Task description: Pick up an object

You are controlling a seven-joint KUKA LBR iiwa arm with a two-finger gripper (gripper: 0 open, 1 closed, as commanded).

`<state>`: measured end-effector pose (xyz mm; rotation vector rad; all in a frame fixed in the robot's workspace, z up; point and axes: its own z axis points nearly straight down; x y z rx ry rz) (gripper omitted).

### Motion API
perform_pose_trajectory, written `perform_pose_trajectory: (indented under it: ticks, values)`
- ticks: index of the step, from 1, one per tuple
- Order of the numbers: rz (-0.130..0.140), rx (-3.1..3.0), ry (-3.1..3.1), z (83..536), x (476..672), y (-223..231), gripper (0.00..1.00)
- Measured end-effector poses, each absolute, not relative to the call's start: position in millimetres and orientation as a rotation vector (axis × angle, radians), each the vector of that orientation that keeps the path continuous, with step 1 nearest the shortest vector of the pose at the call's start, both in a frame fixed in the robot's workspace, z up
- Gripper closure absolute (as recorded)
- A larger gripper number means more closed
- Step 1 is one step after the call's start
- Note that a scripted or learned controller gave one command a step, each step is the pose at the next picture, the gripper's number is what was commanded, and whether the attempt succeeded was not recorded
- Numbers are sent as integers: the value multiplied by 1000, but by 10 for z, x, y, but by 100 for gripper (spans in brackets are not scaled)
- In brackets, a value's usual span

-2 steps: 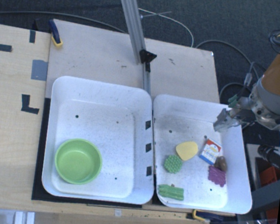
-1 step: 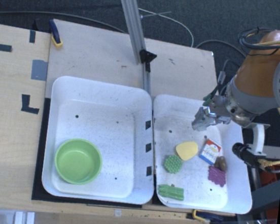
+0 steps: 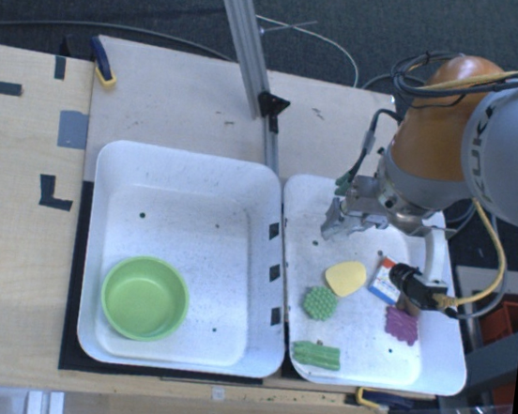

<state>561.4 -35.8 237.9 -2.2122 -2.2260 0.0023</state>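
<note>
Grey metal fingers [image 3: 340, 223] hang over the back part of the right bin [image 3: 436, 371], and I honestly can't tell if they're released or clenched; nothing visible between them. Nearest grab is the yellow piece [image 3: 345, 278], mid-bin just in front of them: smooth, rounded, probably light plastic and maybe slippery, so I'd pinch across its narrow width. Further out there's a bumpy green ball [image 3: 320, 302], a ridged green chunk [image 3: 317, 355] at the front edge, and a green bowl [image 3: 145, 298] in the left bin's front-left corner.
</note>
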Motion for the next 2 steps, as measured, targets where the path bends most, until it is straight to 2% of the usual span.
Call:
perform_pose_trajectory:
  ticks: [1, 2]
  values:
    - [0, -2212, -2228, 2441, 5581, 145, 100]
    - [3, -2211, -2227, 2298, 5486, 732, 100]
